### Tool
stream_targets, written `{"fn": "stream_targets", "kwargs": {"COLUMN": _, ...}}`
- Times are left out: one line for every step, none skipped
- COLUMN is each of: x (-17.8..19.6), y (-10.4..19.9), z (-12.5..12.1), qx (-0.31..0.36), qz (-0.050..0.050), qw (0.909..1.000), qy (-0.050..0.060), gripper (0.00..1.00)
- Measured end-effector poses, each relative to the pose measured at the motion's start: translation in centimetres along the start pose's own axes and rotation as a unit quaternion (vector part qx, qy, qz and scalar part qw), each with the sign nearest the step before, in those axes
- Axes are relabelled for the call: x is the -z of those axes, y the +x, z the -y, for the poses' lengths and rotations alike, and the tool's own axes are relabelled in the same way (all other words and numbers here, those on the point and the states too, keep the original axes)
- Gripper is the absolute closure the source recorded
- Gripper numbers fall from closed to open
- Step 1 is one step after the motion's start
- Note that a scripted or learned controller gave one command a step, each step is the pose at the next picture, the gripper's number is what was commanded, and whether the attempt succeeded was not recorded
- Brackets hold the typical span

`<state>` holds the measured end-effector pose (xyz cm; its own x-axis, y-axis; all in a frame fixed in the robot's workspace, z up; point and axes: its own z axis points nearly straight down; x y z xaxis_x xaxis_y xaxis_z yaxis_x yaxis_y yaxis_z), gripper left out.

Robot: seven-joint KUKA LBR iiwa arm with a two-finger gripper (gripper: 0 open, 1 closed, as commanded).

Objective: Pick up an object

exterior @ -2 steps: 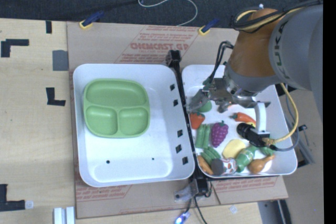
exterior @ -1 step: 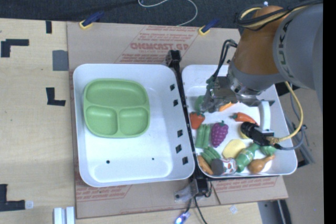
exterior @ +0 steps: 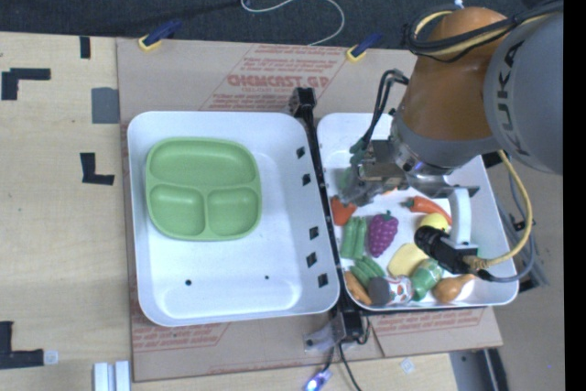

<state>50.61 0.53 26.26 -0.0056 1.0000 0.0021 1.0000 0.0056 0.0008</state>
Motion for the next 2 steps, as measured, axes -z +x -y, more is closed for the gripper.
{"fn": "stream_targets", "kwargs": {"x": 5.1, "y": 3.2, "z": 2.3, "qx": 0.000, "qz": 0.001, "qw": 1.0000, "qy": 0.000, "gripper": 1.00}}
{"fn": "stream_targets", "kwargs": {"x": 15.7, "y": 4.5, "z": 2.1, "qx": 0.000, "qz": 0.000, "qw": 1.0000, "qy": -0.005, "gripper": 1.00}}
